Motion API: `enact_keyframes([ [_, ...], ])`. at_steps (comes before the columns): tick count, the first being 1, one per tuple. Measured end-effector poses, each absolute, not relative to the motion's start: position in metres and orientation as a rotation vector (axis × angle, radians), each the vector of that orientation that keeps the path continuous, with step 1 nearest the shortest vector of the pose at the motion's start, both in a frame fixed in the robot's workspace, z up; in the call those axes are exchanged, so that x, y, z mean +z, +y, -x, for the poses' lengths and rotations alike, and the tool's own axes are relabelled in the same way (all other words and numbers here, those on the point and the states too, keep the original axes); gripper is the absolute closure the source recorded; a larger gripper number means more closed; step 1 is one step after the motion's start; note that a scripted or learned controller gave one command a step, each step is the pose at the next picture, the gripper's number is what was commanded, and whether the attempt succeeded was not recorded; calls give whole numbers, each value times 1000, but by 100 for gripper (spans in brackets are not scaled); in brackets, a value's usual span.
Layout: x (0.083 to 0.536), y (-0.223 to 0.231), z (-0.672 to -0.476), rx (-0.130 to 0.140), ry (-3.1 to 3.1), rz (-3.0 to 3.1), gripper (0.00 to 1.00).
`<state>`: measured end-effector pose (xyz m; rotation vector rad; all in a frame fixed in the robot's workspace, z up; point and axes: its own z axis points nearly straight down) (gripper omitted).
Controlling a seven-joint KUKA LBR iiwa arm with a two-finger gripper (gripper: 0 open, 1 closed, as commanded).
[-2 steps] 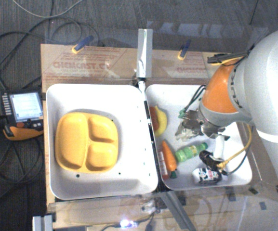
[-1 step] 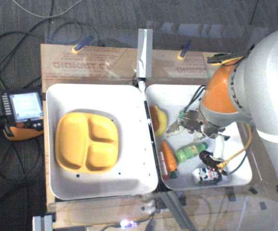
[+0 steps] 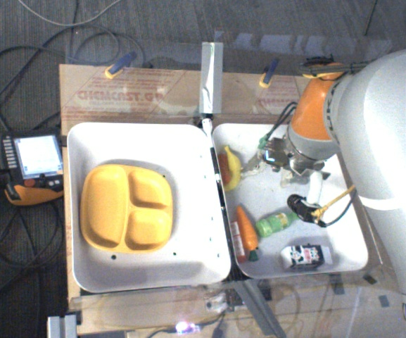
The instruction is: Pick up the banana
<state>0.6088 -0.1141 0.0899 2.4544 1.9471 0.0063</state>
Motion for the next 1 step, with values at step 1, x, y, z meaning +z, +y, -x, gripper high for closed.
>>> enact_keyframes([
  [1,89,-103,-662,-2,2214,-2213,0],
])
